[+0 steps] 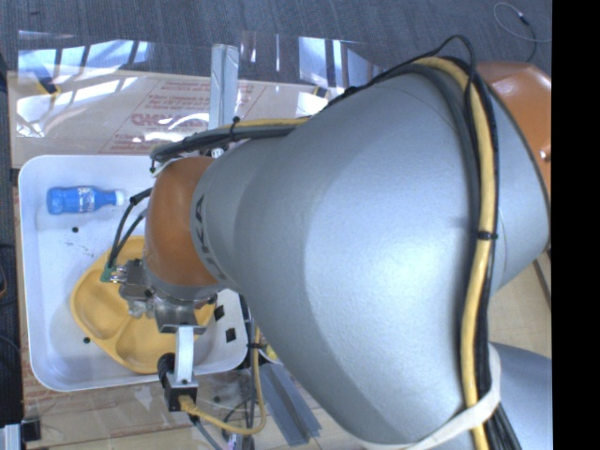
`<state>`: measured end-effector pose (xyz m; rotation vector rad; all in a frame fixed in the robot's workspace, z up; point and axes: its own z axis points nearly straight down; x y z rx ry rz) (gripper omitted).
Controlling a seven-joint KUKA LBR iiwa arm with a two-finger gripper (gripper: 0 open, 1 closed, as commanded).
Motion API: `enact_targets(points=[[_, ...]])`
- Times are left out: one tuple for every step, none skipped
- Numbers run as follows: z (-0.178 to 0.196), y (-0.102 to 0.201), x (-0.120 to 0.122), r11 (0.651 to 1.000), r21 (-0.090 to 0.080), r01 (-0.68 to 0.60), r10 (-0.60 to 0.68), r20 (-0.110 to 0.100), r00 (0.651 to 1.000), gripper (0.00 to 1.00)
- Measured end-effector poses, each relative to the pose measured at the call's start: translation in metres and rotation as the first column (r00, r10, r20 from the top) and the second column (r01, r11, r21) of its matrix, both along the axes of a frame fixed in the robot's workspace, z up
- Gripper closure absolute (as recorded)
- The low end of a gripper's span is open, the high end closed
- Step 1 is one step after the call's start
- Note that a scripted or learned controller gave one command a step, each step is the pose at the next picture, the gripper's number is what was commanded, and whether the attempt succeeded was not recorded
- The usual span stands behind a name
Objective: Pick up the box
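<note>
My arm's grey body [375,251] and orange band [173,232] cover most of the view. The gripper [171,315] points down into the left bin [30,279], over the right part of a yellow divided dish [103,307]. The wrist hides what lies under the gripper. A blue bottle [80,199] with a white cap lies on its side in the bin's far left corner, apart from the gripper.
A cardboard sheet [141,111] with shiny plastic strips lies behind the left bin. The bin's white floor [66,251] is bare between the bottle and the dish. My arm covers everything to the right of the bin.
</note>
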<state>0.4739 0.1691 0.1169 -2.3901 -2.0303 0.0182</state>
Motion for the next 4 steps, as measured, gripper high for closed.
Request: enact_targets(points=[[-0.008,-0.062,0.010,0.999,0.004,-0.043,0.043,0.007,0.999,1.00],[0.074,-0.129,0.002,0.994,0.003,0.109,-0.109,0.009,0.994,1.00],[0.079,-0.169,0.002,1.000,0.004,0.011,-0.011,0.008,1.000,1.00],[0.068,-0.063,0.001,0.936,0.004,-0.351,0.351,0.008,0.936,1.00]])
